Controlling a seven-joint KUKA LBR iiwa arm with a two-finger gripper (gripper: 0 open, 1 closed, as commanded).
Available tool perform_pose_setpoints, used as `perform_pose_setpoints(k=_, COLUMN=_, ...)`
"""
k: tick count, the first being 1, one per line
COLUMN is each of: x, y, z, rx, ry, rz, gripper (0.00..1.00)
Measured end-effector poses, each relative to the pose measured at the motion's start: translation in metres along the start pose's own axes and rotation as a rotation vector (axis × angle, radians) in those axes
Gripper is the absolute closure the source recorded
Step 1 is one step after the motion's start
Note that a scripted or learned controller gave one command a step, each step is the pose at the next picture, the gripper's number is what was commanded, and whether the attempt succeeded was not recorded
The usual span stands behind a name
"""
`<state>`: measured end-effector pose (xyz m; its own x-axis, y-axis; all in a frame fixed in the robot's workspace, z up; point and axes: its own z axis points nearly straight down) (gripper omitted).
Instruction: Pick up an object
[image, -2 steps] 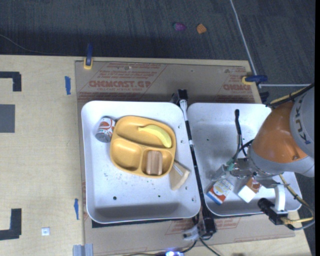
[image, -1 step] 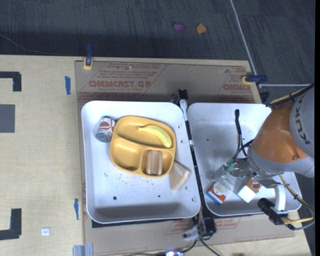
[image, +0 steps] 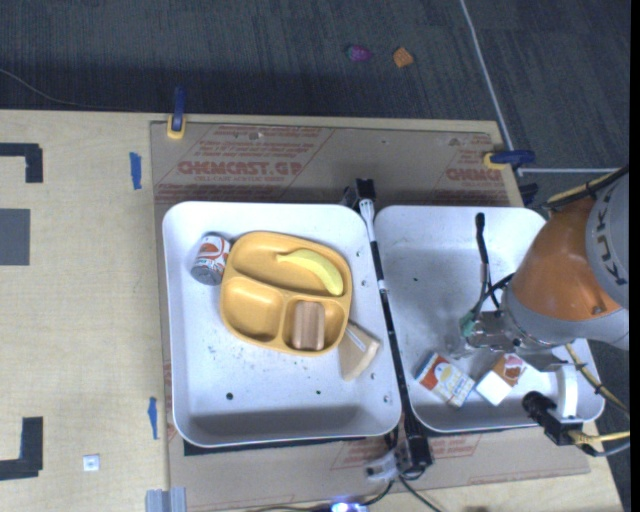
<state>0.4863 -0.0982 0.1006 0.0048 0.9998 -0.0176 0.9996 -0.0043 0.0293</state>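
Arm (image: 570, 275) low over right bin (image: 420, 240), above small cartons (image: 447, 379).

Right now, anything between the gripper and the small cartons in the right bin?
Nothing visible. The gripper hangs over the right white bin, just above the small white-and-red cartons on its floor. The yellow divided tray with the banana sits in the left white bin, beyond the divider, out of the path.
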Motion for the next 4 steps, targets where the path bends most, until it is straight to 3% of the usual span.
perform_pose_setpoints(k=1, x=0.0, y=0.0, z=0.0, rx=0.0, ry=0.0, rz=0.0, gripper=0.0)
perform_pose_setpoints(k=2, x=0.002, y=-0.004, z=0.011, rx=0.016, ry=0.013, rz=-0.003, gripper=0.0)
perform_pose_setpoints(k=4, x=0.003, y=-0.004, z=0.011, rx=0.016, ry=0.011, rz=-0.001, gripper=0.0)
